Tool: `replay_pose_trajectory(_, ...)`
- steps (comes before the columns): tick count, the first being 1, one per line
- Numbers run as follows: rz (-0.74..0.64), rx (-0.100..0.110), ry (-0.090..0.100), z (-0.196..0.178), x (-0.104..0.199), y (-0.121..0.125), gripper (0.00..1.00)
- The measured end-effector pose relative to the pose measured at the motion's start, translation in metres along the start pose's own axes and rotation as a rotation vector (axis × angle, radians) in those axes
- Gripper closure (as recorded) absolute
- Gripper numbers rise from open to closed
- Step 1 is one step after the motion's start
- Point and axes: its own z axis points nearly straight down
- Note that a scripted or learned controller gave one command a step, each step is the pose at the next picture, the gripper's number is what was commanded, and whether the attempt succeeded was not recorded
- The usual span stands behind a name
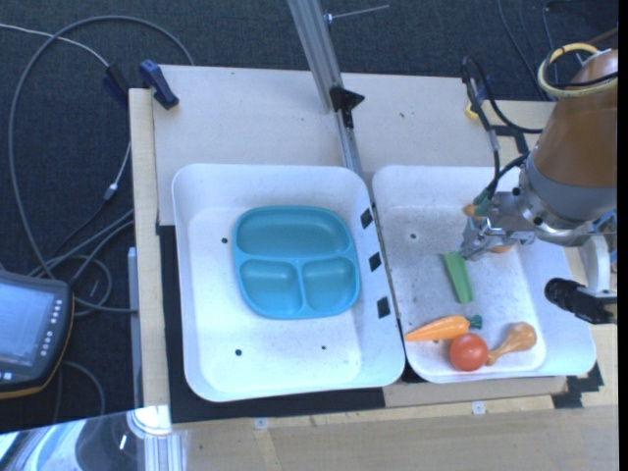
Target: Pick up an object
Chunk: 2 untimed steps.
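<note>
Gripper (pixel 481 240) low in right bin (pixel 412 204), finger state unclear. Green stick (pixel 457 277) just beside. Carrot (pixel 439 329), tomato (pixel 469 351), tan gourd (pixel 514 340) along front edge. Blue plate (pixel 294 261) in left bin (pixel 206 263).

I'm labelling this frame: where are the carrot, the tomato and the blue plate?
carrot (pixel 439 329): camera view, middle of its orange body.
tomato (pixel 468 352): camera view, centre of its red top.
blue plate (pixel 249 226): camera view, rim at upper left.
</note>
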Motion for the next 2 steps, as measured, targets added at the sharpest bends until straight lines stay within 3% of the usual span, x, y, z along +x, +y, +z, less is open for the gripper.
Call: replay_pose_trajectory(2,0.000,0.003,0.001,-0.017,0.109,0.018,1.00)
